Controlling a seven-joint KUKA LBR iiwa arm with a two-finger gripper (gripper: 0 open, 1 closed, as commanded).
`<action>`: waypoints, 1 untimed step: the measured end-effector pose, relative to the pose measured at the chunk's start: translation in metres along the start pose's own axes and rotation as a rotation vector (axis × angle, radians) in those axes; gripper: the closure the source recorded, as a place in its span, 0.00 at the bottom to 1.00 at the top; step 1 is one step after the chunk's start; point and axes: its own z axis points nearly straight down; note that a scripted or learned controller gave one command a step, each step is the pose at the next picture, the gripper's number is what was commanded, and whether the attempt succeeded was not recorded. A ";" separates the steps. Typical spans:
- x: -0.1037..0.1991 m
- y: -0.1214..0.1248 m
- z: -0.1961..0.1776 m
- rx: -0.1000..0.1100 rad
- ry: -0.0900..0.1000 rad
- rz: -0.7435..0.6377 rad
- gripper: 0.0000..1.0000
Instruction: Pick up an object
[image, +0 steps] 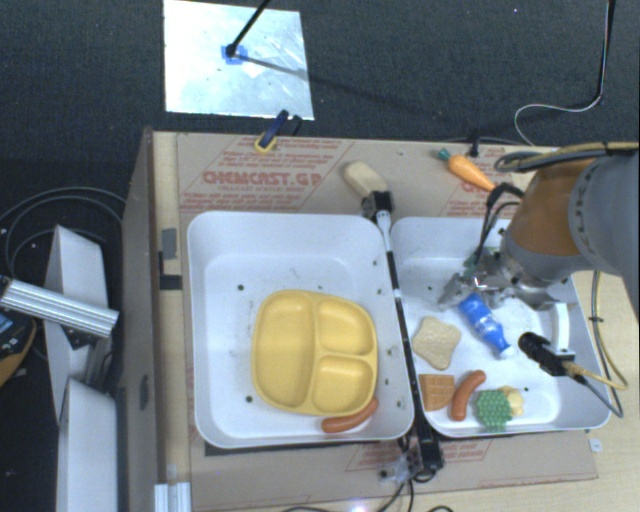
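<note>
The gripper (462, 291) hangs low over the right bin (432, 252), but whether its fingers are open or closed cannot be told. A blue bottle (484, 324) lies just beside it, on the bin floor. Nearer the front sit a bread slice (437, 342), a cracker (436, 390), a sausage (466, 393) and a green toy (493, 409). In the left bin (225, 260) a yellow divided tray (313, 352) lies beside another sausage (349, 418).

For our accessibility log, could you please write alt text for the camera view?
The gripper hangs over the right bin, next to a blue bottle, with bread, a cracker, a sausage and corn nearby. The left bin holds a yellow tray and a second sausage.
</note>
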 end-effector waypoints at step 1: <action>-0.019 -0.028 0.000 0.000 0.000 0.000 0.00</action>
